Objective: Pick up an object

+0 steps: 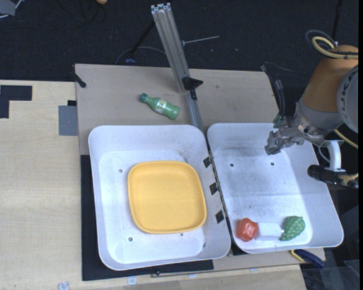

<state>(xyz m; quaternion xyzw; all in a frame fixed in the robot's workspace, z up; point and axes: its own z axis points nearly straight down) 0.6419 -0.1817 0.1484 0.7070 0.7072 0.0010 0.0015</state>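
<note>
Camera view: hand [276,145] poised over the right bin [263,180], nothing grasped.

The hand is seen above the bin's upper right corner; whether it is released or clenched cannot be told. Candidate objects are grouped at the bin's near edge, well apart from it: red pepper [247,229], white piece [268,229], green vegetable [292,228]. A yellow plate [166,196] is held in the left bin [106,147]; a green bottle [160,106] is laid on the bench [115,89].
</note>
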